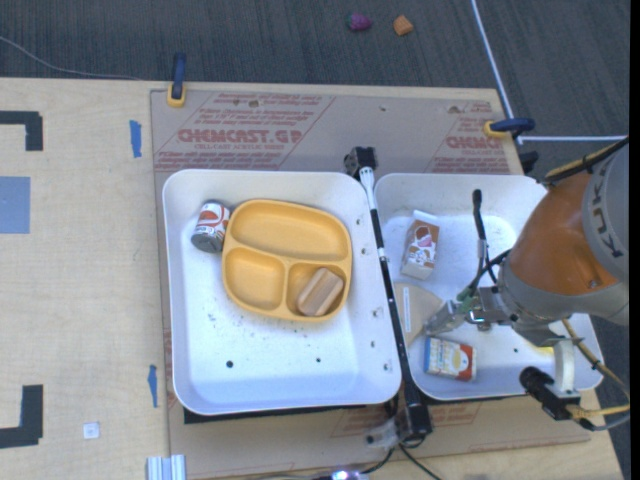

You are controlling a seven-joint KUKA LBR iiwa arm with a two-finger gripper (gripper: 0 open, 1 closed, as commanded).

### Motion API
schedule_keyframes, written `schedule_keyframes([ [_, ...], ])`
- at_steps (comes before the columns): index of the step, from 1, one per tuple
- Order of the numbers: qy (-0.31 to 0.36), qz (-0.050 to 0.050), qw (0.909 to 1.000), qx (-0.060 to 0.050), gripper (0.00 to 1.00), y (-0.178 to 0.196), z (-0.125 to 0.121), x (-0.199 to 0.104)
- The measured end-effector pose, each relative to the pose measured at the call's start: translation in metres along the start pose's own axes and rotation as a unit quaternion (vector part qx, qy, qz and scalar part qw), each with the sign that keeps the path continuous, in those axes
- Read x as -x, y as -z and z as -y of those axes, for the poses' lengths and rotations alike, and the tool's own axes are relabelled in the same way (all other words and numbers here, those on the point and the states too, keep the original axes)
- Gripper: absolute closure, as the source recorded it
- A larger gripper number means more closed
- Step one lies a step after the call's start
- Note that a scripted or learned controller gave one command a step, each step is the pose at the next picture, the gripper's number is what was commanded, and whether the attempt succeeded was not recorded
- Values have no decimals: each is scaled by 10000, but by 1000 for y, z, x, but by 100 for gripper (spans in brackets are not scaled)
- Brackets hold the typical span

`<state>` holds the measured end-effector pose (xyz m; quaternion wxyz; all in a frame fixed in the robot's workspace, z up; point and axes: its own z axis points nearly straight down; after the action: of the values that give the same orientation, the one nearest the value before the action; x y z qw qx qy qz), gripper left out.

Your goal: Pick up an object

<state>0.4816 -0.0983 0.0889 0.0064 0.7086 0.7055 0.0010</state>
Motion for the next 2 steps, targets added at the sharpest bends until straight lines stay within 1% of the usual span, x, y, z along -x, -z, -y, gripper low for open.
schedule_keyframes([
  [1, -18, 54, 10000, 64, 100, 12, -3, 4],
  [2, -18, 52, 10000, 61, 0, 11, -3, 4],
])
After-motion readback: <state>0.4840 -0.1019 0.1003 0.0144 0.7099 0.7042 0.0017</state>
